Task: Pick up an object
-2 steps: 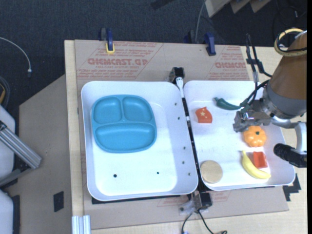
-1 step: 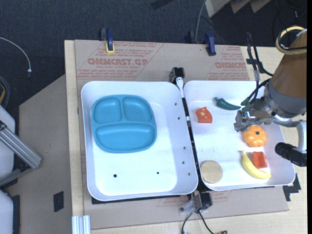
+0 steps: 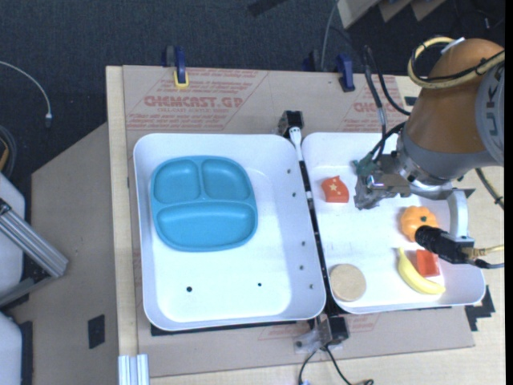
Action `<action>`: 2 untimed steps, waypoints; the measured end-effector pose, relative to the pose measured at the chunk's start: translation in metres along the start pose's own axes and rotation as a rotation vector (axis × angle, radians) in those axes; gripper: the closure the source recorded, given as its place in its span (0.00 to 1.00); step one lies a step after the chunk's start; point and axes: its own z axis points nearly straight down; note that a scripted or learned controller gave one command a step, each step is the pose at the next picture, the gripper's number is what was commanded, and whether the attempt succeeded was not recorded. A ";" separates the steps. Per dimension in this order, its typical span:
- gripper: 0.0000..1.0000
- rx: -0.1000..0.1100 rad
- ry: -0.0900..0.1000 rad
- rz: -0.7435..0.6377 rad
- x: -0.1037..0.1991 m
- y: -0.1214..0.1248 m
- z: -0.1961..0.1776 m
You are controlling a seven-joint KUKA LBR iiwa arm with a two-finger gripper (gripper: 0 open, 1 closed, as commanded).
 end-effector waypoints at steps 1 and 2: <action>1.00 -0.001 0.000 0.000 0.049 0.019 -0.011; 1.00 -0.001 0.000 -0.001 0.103 0.041 0.002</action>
